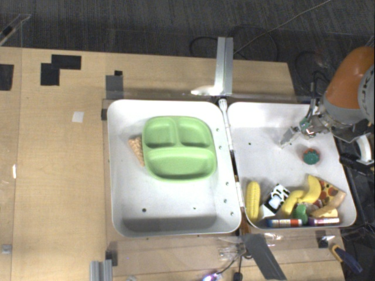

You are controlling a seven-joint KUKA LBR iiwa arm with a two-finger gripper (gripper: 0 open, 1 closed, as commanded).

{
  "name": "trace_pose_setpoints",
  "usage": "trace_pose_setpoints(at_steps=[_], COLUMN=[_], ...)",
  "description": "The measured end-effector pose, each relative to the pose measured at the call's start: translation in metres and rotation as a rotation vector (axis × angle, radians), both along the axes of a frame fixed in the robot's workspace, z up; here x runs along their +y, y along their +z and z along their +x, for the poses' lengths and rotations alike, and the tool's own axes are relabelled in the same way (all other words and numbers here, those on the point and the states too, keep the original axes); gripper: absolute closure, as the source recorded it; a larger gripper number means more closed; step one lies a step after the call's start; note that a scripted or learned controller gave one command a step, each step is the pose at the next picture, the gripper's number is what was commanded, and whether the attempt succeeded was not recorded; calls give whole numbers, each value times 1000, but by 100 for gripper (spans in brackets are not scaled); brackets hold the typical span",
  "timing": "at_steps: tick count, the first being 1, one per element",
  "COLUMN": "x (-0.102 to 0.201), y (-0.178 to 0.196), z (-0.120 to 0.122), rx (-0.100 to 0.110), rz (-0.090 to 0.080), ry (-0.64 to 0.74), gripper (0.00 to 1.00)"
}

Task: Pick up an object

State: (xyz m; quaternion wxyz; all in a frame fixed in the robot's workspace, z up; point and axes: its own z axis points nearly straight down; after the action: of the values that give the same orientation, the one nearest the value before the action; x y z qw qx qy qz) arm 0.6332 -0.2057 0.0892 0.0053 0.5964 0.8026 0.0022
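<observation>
I logged the gripper (291, 134) over the right bin (263, 122), fingers spread, pinching nothing. Nearest toy, a red-green ball (310, 156), lay just beside it. Pick not yet made.

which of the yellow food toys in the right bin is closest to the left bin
The yellow corn cob, upright by the divider at the right bin's left wall. The yellow banana lies further right, among the pile.

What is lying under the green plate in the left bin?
A tan, grainy-looking item sticks out from under the left edge of the green plate. Its visible strip is too small to identify, and the plate covers the rest of it. Whether anything else lies beneath cannot be told.
</observation>
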Motion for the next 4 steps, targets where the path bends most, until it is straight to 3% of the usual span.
trace_pose_setpoints(at_steps=[1, 2, 3, 4], x=[0, 1, 37, 36], y=[2, 14, 90, 90], z=[-58, -55, 0, 0], rx=[-2, -10, 3, 3], rz=[0, 2, 2, 2], ry=[36, 35, -71, -71], gripper=[0, 100, 100, 0])
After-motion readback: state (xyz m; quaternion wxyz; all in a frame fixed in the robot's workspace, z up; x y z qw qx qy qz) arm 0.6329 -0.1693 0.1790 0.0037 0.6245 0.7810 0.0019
